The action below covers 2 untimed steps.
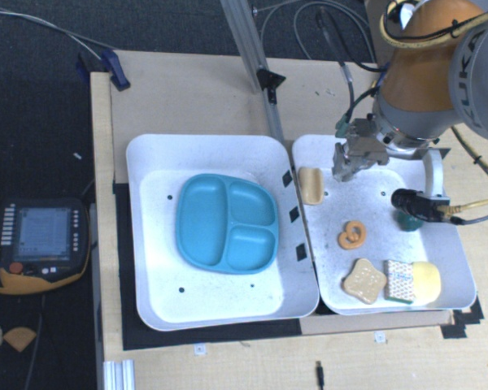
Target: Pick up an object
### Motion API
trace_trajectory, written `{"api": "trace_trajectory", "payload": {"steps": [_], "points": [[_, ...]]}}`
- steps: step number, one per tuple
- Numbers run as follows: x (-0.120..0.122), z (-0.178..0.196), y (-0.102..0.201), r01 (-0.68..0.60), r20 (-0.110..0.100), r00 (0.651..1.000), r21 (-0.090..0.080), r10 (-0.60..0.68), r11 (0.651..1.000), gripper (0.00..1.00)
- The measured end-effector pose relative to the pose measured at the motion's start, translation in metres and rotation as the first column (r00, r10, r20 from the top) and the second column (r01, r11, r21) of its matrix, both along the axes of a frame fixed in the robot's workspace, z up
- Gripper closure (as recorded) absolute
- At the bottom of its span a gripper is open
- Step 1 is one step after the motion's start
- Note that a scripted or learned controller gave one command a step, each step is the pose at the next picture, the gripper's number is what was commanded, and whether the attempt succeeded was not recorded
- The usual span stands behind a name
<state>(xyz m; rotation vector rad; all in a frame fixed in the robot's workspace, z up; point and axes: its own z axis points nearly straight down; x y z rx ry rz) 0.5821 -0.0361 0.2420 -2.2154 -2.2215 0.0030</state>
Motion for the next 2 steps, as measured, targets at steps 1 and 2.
{"api": "trace_trajectory", "payload": {"steps": [1,2], "points": [[-0.032,0.005,0.046,-0.002,0.000,1.000,0.001,0.002,1.000,1.00],[-0.064,0.006,0.090,-0.002,0.000,1.000,0.001,0.002,1.000,1.00]]}}
